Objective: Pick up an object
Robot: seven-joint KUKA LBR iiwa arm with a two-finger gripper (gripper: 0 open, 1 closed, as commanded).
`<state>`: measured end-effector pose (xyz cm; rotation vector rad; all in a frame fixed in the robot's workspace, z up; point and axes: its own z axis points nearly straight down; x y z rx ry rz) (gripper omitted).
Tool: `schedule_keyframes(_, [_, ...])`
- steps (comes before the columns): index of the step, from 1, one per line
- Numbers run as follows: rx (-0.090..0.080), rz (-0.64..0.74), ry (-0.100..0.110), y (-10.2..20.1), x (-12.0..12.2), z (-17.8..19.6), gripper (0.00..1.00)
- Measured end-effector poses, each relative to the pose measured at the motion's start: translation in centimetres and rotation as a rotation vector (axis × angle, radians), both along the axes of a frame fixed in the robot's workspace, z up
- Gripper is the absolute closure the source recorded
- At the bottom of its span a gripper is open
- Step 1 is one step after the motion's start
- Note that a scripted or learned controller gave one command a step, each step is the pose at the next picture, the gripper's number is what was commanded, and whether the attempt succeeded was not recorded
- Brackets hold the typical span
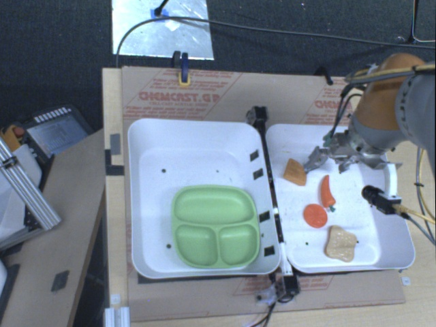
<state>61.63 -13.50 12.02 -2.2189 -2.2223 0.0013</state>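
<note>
The right bin [388,251] holds several food pieces. An orange wedge [295,172] lies near its left wall. A slim red-orange pepper [328,191] lies in the middle, with a round red slice [315,215] just below it and a tan bread-like chunk [340,244] near the front. My gripper [332,161] hangs over the back half of this bin, just above the pepper and right of the wedge. Its fingers [315,160] are spread open with nothing between them.
The left bin [157,148] holds a green three-compartment plate [214,225] at its front. A black clip strip [267,182] runs along the divide between the bins. The arm's orange band [381,94] and cables [402,213] hang over the right bin's right side.
</note>
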Motion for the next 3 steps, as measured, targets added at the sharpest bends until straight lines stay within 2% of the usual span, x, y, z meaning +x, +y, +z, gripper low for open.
schedule_keyframes(1, [-0.001,0.000,-0.006,-0.1,0.2,1.4,1.00])
schedule_keyframes(3, [-0.002,0.002,-0.010,-0.6,0.5,11.9,1.00])
